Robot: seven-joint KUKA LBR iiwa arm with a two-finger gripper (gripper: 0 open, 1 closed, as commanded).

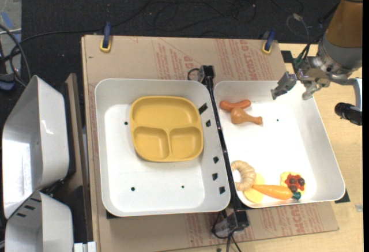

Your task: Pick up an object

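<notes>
We see the gripper point(297, 87) at two o'clock, over the right bin's point(300, 147) far rim, fingers spread wide and holding nothing. The toy drumstick point(246, 119) lies just below a hot dog point(235, 105); the carrot point(272, 191) sits at five o'clock.

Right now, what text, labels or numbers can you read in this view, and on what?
Red print, far strip of the cardboard sheet: upside down, blurred, unreadable.
Red print, near strip of that sheet: partly cut off by the right bin, unreadable.
Yellow tray: no text.
</notes>
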